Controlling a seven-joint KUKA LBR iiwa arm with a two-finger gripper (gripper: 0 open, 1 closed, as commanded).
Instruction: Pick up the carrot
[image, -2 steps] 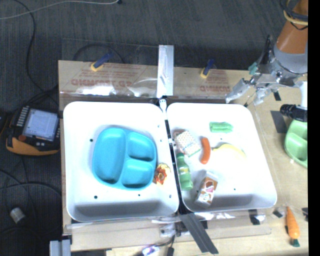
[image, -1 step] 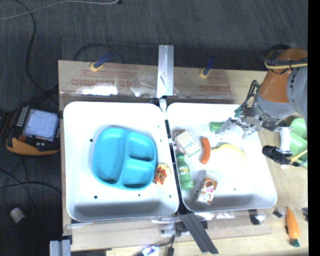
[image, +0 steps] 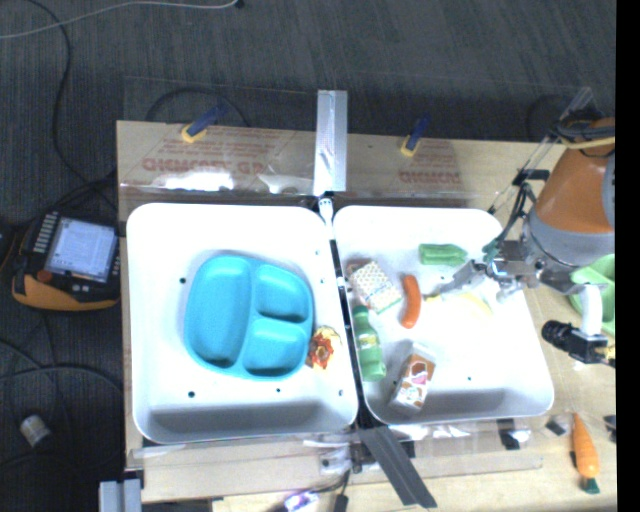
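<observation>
I've got the claw (image: 455, 282) just right of the carrot (image: 410, 300) in the right bin (image: 520, 390), can't tell its state; carrot unlifted, grasp remains

A blue divided plate (image: 248, 327) lies in the left bin (image: 160, 400). The right bin (image: 520, 385) holds a green bottle (image: 367, 345), a small carton (image: 413, 379) and a checkered packet (image: 372, 284).
</observation>
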